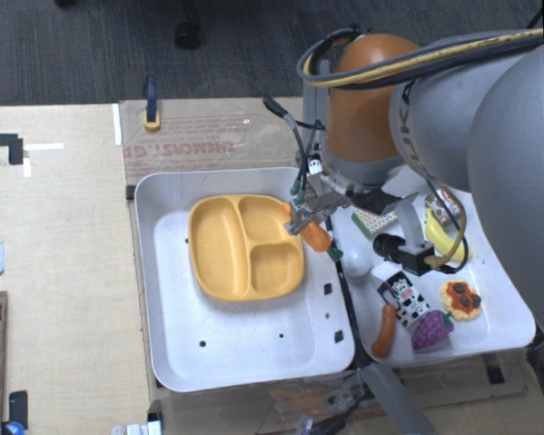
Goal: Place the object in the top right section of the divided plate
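Camera view, looking down: the gripper [305,215] sits at the plate's [246,247] right edge, over the wall between the two bins, and an orange carrot-like object [316,237] lies just at its tips. Whether the fingers are closed on it or merely beside it I cannot tell — the wrist and cables hide the gap. The object's long axis runs slantwise, upper left to lower right, with its upper end toward the plate. The top right section [261,214] lies just to the left of the gripper and a touch up in the view, so the move, by my judgement, is a short shift leftward over the rim before a release. The plate rests in the left bin [170,354], upper half, nothing in its sections. The plate's raised rim is the one obstacle on that path. The right bin [509,322] holds clutter well clear of it — a banana [439,232], a sausage [383,331], grapes [431,330], a pizza slice [462,298], a small cow-patterned carton [400,296].
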Controlling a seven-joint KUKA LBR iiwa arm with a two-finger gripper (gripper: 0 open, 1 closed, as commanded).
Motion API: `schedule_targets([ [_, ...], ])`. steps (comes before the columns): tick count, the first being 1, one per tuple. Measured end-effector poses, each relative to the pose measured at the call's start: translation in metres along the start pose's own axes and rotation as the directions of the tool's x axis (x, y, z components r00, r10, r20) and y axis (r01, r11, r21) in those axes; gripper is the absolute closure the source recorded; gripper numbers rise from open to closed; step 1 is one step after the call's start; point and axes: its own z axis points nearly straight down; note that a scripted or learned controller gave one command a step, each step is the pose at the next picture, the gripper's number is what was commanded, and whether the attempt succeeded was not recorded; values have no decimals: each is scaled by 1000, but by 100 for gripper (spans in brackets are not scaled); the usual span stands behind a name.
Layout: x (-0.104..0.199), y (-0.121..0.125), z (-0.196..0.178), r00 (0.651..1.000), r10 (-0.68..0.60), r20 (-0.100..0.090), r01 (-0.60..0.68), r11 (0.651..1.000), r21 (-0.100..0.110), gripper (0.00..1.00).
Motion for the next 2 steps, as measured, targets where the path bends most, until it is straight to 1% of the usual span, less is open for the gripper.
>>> schedule_targets([
  [1, 44, -38, -15, 994, -111, -2, 111, 994, -2, 100],
  [2, 44, -38, -15, 994, -110, -2, 110, 994, -2, 0],
])
